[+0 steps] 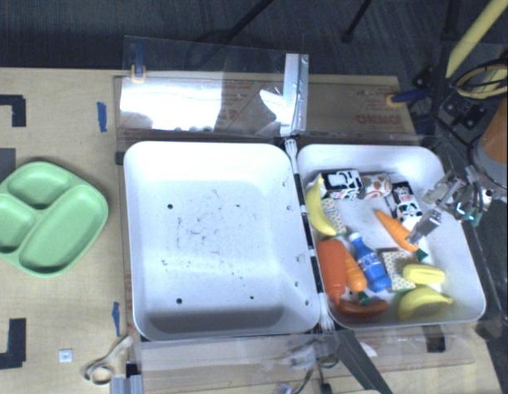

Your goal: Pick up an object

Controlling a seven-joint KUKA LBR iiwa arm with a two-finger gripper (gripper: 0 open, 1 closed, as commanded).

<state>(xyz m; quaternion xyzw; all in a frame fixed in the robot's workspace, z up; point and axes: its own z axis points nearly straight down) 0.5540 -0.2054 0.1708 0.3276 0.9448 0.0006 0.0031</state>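
The right bin (459,257) holds a heap of toy food: a yellow banana (315,208), a black-and-white box (344,183), a small orange carrot (393,228), a blue bottle (369,263), a large orange piece (331,268) and two yellow fruits (423,290). My gripper (434,207) hangs over the bin's right side, just right of the small carrot. It is open, and nothing sits between its fingers. The lower fingertip (426,222) is close to the carrot's right end.
The left bin (208,236) lies beside the right one, sharing a middle wall. A green divided plate (44,216) rests on the bench at far left. A clear plastic sheet (212,97) stands behind the bins. Cables and stands crowd the upper right.
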